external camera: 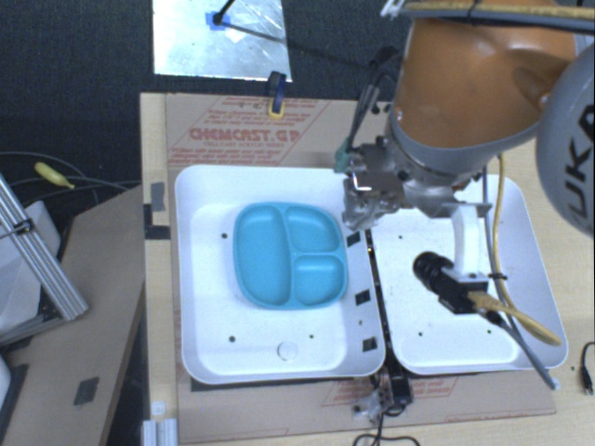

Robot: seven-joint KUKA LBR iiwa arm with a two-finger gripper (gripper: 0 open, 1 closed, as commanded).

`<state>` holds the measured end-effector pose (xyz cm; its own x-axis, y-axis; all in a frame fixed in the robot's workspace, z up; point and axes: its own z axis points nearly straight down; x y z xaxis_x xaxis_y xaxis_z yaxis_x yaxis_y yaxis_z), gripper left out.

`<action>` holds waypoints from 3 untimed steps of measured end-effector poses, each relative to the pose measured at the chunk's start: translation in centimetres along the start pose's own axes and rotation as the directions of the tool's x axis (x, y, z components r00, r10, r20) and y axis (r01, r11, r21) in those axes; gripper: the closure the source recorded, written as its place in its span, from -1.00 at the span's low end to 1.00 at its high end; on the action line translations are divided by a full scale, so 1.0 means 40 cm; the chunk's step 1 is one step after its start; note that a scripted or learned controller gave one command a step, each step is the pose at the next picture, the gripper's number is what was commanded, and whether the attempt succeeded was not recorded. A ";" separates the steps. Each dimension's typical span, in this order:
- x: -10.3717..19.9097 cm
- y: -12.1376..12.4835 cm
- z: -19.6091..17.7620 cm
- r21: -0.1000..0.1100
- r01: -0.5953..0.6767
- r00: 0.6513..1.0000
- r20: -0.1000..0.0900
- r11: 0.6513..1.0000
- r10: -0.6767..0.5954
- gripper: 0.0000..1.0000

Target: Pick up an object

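A blue plate (286, 254) with three compartments lies flat in the left white bin (209, 342), a little above its middle. My gripper (357, 214) hangs over the inner edge where the two bins meet, just off the plate's upper right corner. The bulky wrist above it, with its orange band, hides how the gripper stands. I see nothing held in it.
A small pale disc (288, 349) lies near the left bin's front wall. The right white bin (530, 249) is partly covered by the arm. Both bins rest on a cardboard sheet (246, 133). A foil sheet (218, 26) lies behind, and a metal frame (37, 268) stands at far left.
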<state>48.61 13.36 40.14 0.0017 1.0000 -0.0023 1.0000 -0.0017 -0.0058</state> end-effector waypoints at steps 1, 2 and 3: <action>0.143 0.019 -0.094 -0.012 0.010 1.000 -0.006 1.000 -0.010 1.00; 0.098 0.000 -0.129 -0.010 0.002 1.000 -0.004 1.000 -0.002 1.00; 0.145 0.000 -0.186 -0.010 0.006 1.000 -0.004 1.000 -0.007 1.00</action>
<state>48.67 19.16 47.56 -0.0048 1.0000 0.0021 1.0000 0.0048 0.0041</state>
